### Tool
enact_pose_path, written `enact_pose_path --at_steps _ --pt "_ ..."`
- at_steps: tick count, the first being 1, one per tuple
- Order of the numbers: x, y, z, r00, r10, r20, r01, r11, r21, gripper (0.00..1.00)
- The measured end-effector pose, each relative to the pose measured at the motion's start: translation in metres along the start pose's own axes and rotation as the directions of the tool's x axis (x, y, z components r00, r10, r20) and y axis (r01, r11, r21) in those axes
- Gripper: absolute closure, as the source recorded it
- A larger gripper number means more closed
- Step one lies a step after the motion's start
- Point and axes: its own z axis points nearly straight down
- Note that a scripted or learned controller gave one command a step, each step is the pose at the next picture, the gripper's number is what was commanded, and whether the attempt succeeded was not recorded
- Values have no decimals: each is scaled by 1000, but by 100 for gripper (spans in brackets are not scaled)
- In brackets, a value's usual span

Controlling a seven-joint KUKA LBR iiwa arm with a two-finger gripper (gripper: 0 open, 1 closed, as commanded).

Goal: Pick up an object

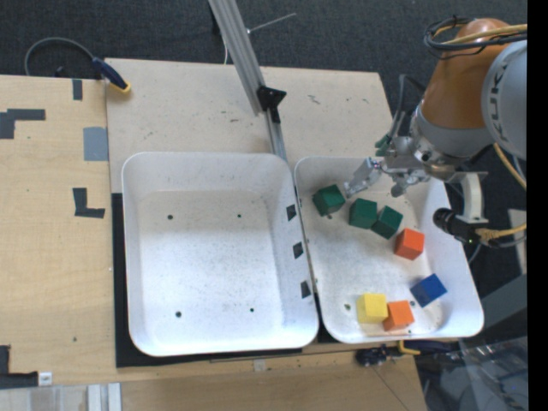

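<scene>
Blocks all sit in the right bin (445,311): three green blocks (328,200) (363,212) (388,222) near its far end, an orange block (409,243) just past them, then a blue block (428,288), a yellow block (372,306) and a second orange block (399,315) touching it at the near end. We see the gripper (383,175) over the far end, above the greens, fingers spread, nothing between them. Left bin (137,255) sits beside it.
</scene>
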Motion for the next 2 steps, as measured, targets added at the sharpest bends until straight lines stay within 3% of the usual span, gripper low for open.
enact_pose_path --at_steps 1,2 --pt "0 0 0 1000 0 0 0 1000 0 0" --pt "5 -1 44 1000 1 1 -1 1000 4 0"
